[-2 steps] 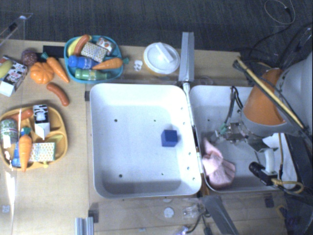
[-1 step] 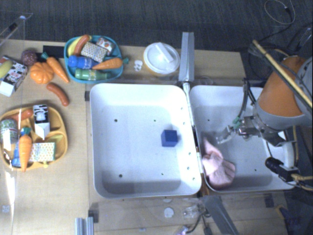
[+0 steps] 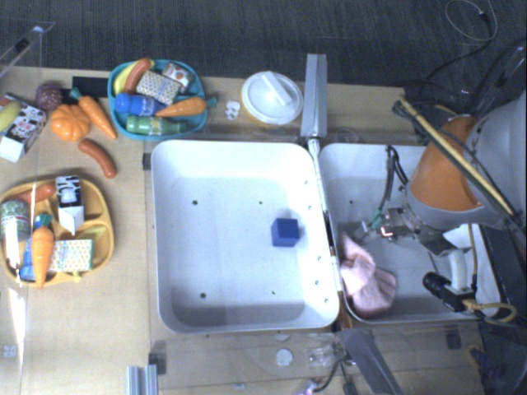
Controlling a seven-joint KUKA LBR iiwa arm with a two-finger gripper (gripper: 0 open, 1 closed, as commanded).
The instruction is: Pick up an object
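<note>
Camera view: blue cube (image 3: 286, 231) in left bin (image 3: 177, 245), gripper (image 3: 387, 230) well apart.

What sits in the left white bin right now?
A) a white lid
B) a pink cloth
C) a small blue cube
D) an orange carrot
C: the small blue cube lies alone on the floor of the left bin, while the pink cloth lies in the right bin.
</note>
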